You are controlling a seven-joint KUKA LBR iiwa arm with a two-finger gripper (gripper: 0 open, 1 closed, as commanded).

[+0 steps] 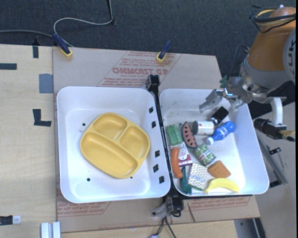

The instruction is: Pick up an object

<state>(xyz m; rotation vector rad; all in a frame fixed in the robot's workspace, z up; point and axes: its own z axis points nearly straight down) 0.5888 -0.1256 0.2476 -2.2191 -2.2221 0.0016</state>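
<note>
objects: small toy pile in the right bin, crowded toward its left and front
bottle: blue bottle lies tilted near the bin's middle, white cap end toward the front-left
white tube: white cylinder just left of the bottle, touching or nearly so
watermelon: slice with dark rind, just left of the cylinder
green items: green piece by the left wall; green printed can in front of the bottle
carrot: orange carrot along the left wall, in front of the green piece
front cluster: cracker-like orange piece, banana at the front wall, patterned packet beside them
gripper: gripper sits over the back part of the right bin, above and behind the bottle; no item visible between its fingers, opening: cannot tell from this angle
dark part: black piece just below the gripper, can't tell if tool or toy
arm: arm comes in from the right, orange band above the wrist
left bin: left bin holds a yellow divided tray, three compartments, lying flat and rotated
base: both bins rest on a cardboard sheet, two yellow-blue clamps at its back edge
</note>
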